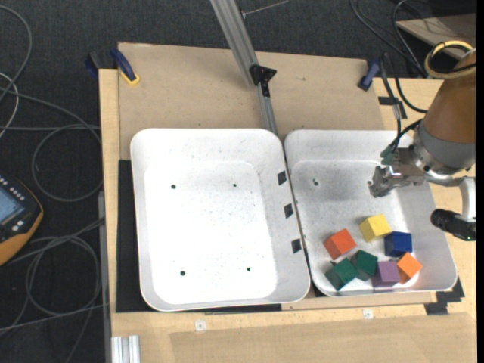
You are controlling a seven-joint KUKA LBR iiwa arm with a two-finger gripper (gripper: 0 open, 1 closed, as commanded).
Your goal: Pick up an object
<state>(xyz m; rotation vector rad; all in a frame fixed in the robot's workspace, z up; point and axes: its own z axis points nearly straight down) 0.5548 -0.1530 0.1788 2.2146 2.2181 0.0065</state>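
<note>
Jaws' state unclear, gripper [382, 181] over right bin [333, 157], yellow block [374, 227] sitting skewed below

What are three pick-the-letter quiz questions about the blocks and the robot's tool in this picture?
1. Where are the blocks?
A. left bin
B. right bin
C. floor

2. How many blocks are orange?
A. none
B. one
C. two

3. Where is the tool?
A. above the right bin
B. inside the left bin
C. on the floor

Answers: 1 B, all the blocks sit in the near part of the right bin. 2 C, one orange block lies left of the yellow block and another orange block by the near right corner. 3 A, the tool hangs over the right bin, behind the blocks.
</note>
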